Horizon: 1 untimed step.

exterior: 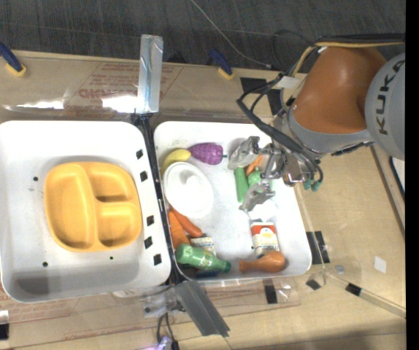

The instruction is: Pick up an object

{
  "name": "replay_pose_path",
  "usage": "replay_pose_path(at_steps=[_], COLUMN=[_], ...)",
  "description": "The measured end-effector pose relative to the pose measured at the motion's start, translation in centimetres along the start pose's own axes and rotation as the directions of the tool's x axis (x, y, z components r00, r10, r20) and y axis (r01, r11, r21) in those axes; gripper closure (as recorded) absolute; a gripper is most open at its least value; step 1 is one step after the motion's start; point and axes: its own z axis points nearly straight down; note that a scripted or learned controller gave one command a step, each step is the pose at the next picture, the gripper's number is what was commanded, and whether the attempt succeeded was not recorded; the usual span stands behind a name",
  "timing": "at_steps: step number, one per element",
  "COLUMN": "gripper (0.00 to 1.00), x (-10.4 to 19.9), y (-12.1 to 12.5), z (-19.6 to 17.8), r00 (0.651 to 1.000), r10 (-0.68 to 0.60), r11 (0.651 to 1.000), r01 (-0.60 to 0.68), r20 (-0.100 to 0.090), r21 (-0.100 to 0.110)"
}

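Note:
My gripper [252, 173] hangs low over the upper right part of the right bin [297, 217], its fingers [243, 152] apart and open. Between them lie a green stick-shaped item [240, 186] and a small orange piece [254, 165]; neither is clearly gripped. Around them in the same bin are a purple grape bunch [206, 152], a yellow lemon [174, 157], a white bowl [189, 188], a carrot [182, 225], a green bottle [198, 258], a red-labelled can [264, 235] and an orange toy [265, 264].
The left bin [12, 195] holds a yellow divided plate [93, 203]. A black divider [151, 195] separates the bins. The arm's orange band [333, 86] and cables [257, 100] hang over the right bin's far right corner.

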Motion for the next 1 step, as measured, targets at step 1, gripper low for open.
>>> replay_pose_path(at_steps=[1], gripper=[0.0], x=[-0.4], y=[-2.93], z=[14.03], r00=[0.995], r10=[-0.095], r11=[0.995], r01=[0.095], r20=[0.002], r21=[-0.001])
